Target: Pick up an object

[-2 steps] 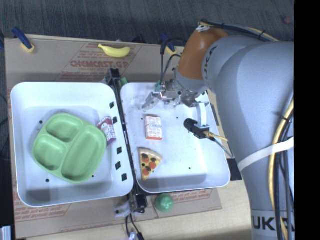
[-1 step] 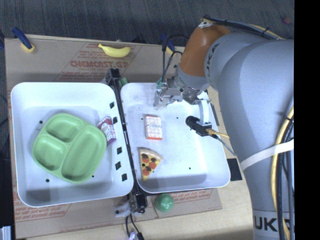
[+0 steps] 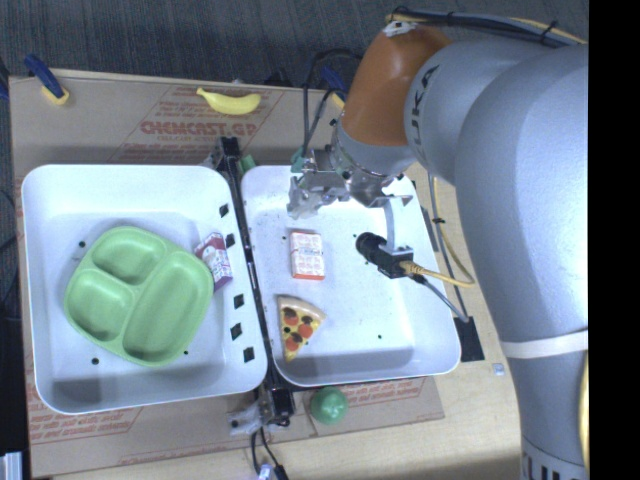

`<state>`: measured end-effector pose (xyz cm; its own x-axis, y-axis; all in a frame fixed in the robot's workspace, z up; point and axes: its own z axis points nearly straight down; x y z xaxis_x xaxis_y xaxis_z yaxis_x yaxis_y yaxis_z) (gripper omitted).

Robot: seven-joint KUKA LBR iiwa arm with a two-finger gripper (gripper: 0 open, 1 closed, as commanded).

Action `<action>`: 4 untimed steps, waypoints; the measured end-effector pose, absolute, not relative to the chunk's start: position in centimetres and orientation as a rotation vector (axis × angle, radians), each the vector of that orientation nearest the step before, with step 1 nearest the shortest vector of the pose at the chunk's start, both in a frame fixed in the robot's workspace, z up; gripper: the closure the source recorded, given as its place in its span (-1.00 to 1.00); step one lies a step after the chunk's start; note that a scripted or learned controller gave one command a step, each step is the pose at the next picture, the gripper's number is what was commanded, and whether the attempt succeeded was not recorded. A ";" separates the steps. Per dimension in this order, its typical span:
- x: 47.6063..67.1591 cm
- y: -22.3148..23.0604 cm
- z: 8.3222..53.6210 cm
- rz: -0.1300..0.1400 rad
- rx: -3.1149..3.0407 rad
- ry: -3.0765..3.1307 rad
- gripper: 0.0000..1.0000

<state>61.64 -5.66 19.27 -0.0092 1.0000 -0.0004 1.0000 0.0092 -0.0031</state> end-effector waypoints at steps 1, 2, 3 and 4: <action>61.6 -5.7 19.2 0.006 -2.211 -2.229 -1.00; 61.6 -5.7 19.2 0.006 -2.211 -2.229 -1.00; 61.6 -5.7 20.3 0.007 -2.206 -2.233 1.00; 61.6 -5.7 20.2 0.008 -2.206 -2.233 -1.00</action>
